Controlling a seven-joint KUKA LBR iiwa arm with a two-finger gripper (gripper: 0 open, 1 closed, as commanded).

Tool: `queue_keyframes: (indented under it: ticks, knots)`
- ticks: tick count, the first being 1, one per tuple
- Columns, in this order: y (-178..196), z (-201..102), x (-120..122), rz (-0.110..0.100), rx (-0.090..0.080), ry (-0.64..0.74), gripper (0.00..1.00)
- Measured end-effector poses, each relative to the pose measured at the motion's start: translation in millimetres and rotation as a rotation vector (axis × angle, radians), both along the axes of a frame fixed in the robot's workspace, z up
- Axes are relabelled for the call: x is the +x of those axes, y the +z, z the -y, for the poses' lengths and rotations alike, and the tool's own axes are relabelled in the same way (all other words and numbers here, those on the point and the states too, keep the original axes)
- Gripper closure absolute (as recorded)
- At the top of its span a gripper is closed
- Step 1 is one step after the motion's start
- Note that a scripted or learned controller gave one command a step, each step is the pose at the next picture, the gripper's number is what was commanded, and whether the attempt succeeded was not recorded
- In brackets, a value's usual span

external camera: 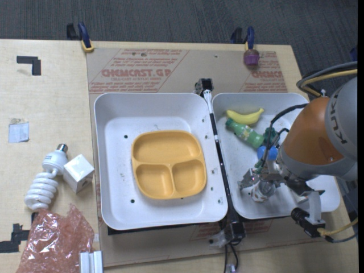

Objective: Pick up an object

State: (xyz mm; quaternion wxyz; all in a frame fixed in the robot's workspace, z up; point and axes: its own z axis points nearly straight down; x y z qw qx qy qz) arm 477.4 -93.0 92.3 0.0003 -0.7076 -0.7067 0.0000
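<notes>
Worktop: pale board with a brown sheet clamped on top, carrying two shallow white bins side by side.

Left bin: holds a yellow three-compartment tray, lying flat near the centre. Stiff plastic, broad and shallow; judged awkward for a two-finger grasp except at the rim.

Right bin: arm reaches in from the right, orange band above the wrist, covering much of the bin. Gripper sits low near the bin's front, among a small cluster of metal-looking bits too cluttered to identify. State of the jaws: cannot tell; nothing is visibly held between them.

Candidate objects, far side of the right bin:
- Green bottle, lying on its side, tilted. Probably light, stiff plastic, smooth and liable to roll; take it across the body, mid-length.
- Banana, just beside the bottle and touching or nearly so. Likely a light toy; curved, so grip across the thick middle.

Off the bins, left: spiral bulb, fragile; small white cube.
</notes>
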Motion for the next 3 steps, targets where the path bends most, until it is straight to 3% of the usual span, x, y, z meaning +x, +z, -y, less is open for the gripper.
queue_keyframes:
  ticks: [1,2,3]
  knots:
    - [10,1,1,0.003,-0.001,-0.001,1.0]
    - [100,-86,9,0.002,-0.001,0.002,1.0]
    - [100,-86,9,0.002,-0.001,0.003,0.0]
